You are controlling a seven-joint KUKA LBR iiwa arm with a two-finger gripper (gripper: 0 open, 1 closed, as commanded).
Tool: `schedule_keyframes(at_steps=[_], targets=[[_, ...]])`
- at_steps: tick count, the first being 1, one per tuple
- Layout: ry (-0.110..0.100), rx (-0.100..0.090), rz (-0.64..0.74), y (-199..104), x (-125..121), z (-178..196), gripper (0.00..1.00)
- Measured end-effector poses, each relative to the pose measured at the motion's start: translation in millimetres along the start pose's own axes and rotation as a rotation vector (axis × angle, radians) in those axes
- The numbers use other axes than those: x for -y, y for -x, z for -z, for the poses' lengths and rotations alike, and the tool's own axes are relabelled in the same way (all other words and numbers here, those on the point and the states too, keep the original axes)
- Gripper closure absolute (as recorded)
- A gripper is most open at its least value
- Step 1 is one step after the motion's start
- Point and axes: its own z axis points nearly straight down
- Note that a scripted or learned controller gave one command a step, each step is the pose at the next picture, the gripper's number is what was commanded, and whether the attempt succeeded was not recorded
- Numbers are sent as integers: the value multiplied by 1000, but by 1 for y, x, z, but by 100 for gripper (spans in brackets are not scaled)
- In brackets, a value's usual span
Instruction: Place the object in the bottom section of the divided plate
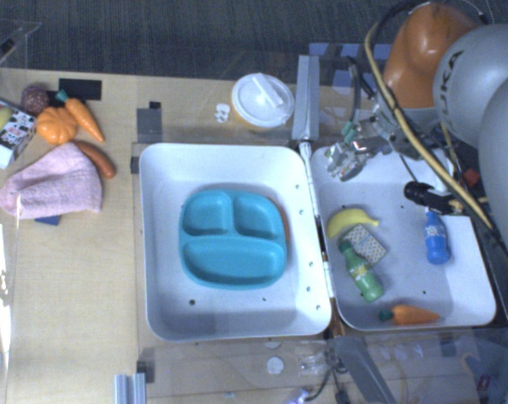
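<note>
The object, I guessed, would be one of the toys in the right bin (464, 301): nearest, a carrot (410, 314), then a green bottle (363, 278), then a banana (352, 220). The banana looked light, stiff and smooth, best pinched across its middle. Beyond it hung the gripper (348, 160), carrying nothing; open or closed, I couldn't tell. The divided plate (233, 259) sat in the left bin (161, 293).

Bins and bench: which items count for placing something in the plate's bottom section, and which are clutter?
Job:
divided plate
claw
banana
green bottle
blue bottle
carrot

Clutter:
pink cloth
toy vegetables
white lid
</note>
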Motion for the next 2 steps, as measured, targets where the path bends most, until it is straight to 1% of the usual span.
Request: schedule_keyframes(at_steps=[1, 2], targets=[[-2, -1, 191, -90, 11, -1, 100], [1, -1, 272, -149, -7, 0, 100]])
